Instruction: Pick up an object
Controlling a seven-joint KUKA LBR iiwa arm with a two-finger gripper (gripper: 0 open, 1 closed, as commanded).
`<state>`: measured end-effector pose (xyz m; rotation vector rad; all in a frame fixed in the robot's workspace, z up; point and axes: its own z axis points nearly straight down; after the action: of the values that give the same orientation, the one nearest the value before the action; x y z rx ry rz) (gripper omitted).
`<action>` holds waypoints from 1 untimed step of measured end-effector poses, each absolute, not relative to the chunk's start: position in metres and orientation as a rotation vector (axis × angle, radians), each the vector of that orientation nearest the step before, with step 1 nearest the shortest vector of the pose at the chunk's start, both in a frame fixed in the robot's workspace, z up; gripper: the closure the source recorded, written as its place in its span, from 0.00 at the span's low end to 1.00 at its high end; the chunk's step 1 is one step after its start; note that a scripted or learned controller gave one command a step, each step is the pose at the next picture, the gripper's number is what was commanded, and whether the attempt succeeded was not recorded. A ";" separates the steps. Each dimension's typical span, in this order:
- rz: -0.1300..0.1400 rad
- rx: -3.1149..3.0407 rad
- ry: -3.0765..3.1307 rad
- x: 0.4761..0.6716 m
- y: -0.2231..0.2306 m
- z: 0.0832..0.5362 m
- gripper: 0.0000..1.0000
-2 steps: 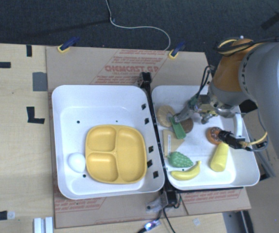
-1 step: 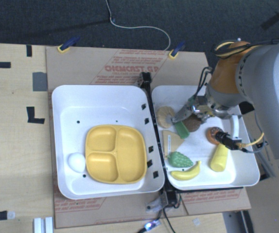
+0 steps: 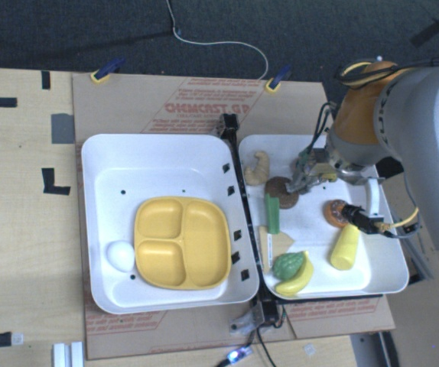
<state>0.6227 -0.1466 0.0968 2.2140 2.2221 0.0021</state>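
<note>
Camera view: downward slant onto a surface (image 3: 21,205) bearing two white bins side by side.
Landmark: the black divider (image 3: 242,205) where the two bins meet.
Left bin (image 3: 105,159): left of the divider; a yellow compartment plate (image 3: 182,242) sits low in it, a white ball (image 3: 120,254) touching the plate's left edge; bare floor lies along the upper wall.
Right bin (image 3: 388,277): right of the divider; most things crowd its divider side.
Against the divider: a tan figure (image 3: 258,167) at top, a green stick (image 3: 272,214) below it, then a pale wedge (image 3: 282,243), a green lump (image 3: 288,264) and a banana (image 3: 296,279) at the lower rim.
Brown round object (image 3: 281,189): just right of the green stick, near the divider's upper half.
Gripper (image 3: 304,176): just right of the brown round object; whether its fingers are spread or pressed together cannot be told.
Far from the divider: a brown ring (image 3: 336,212) and a yellow bottle (image 3: 344,247), near the right wall.
Open room: the mid-floor of the right bin, between the green stick and the yellow bottle.
</note>
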 end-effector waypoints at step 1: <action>0.002 2.219 2.222 0.627 -0.146 0.140 1.00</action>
<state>0.6268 -0.1456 0.1396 2.2185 2.2216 0.0022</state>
